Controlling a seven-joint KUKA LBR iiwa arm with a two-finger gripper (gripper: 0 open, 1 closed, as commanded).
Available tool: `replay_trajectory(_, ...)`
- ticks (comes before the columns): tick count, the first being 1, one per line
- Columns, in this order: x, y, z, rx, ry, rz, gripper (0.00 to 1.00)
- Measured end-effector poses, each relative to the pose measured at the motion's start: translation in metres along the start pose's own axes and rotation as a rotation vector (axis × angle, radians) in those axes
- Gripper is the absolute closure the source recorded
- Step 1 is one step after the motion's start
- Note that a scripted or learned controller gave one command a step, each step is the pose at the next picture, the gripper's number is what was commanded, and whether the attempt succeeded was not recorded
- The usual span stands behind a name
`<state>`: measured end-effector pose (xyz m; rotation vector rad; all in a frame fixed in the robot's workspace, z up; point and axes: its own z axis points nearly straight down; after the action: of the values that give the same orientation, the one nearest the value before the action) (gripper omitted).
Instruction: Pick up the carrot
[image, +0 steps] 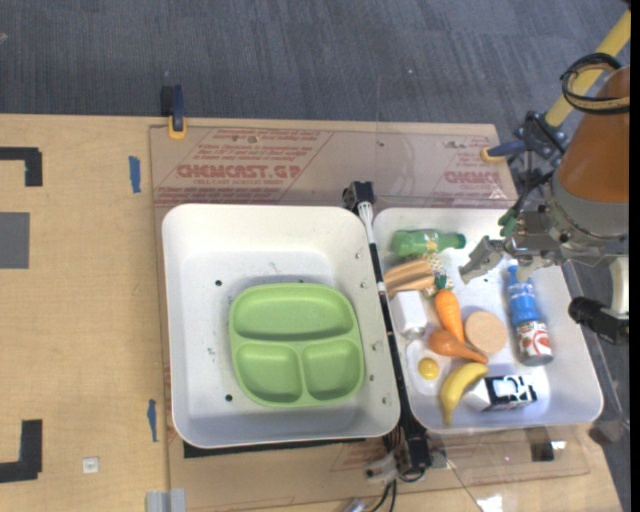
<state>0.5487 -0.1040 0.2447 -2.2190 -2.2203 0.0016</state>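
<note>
one tapered orange carrot (450, 312) lies beside a smooth curved banana (456, 386); jaws' state unclear.

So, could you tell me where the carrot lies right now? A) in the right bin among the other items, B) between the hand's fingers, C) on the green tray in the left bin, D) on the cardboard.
A: the carrot lies in the right bin, beside the banana.

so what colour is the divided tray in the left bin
Light green, plain with no pattern, seen clearly in the camera view.
</note>
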Motion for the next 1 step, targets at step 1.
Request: replay_trajectory(1, -0.0018, 0.0145, 0.1271, -0.010, -0.005, -0.101, 0.00)
